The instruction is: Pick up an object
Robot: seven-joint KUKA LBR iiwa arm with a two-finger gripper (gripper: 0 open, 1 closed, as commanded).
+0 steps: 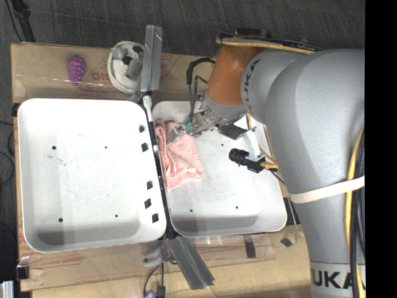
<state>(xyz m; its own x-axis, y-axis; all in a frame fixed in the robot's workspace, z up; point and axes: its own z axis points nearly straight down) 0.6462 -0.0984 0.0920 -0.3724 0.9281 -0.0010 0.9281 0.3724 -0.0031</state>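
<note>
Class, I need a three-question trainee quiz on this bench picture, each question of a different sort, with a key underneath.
1. True or false: the pink cloth lies in the left bin.
2. Which thing sits outside both bins, on the bench's far left? A) purple grape toy B) a red cup C) a blue brush
3. Fill in: the gripper is over the ____ end of the cloth, in the right bin.

Key
1. False: it lies in the right bin, against the divider side.
2. A
3. Far (top of the picture) end.
</note>
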